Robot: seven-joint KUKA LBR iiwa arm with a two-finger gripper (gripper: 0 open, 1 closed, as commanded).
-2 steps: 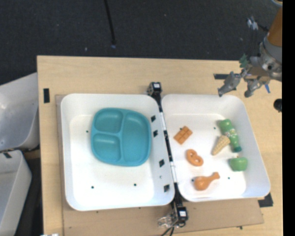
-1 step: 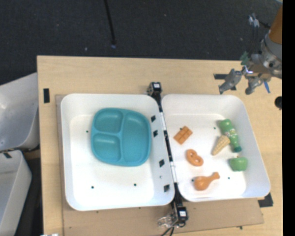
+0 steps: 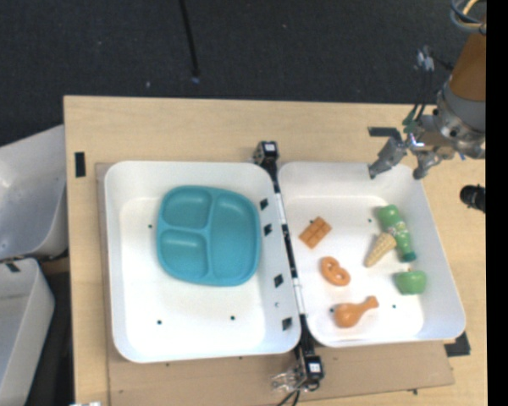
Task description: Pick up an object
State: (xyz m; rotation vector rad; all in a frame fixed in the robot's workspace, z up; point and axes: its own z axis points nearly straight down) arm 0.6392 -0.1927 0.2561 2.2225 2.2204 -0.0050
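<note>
A pale wooden bench stands against a dark floor and bears two shallow white bins side by side; the left bin holds a teal divided plate, and the right bin holds all the small toy foods. No single object is named by the task, so any of these could serve. Taking the right bin as a clock face, an orange waffle piece lies toward nine o'clock, an orange pretzel sits just below the centre, an orange drumstick lies at six, a yellow corn cob rests right of centre, touching or nearly touching a green vegetable at three, and a small green pepper sits near four. All of them lie flat on the bin floor, so by my reading nothing has been lifted yet. The gripper hangs over the bin's back rim at about one o'clock, its two fingers spread apart with nothing between them, well apart from every object. The reach, descent, closing and lift all appear to be left to do; the green vegetable and corn are its nearest candidates.
</note>
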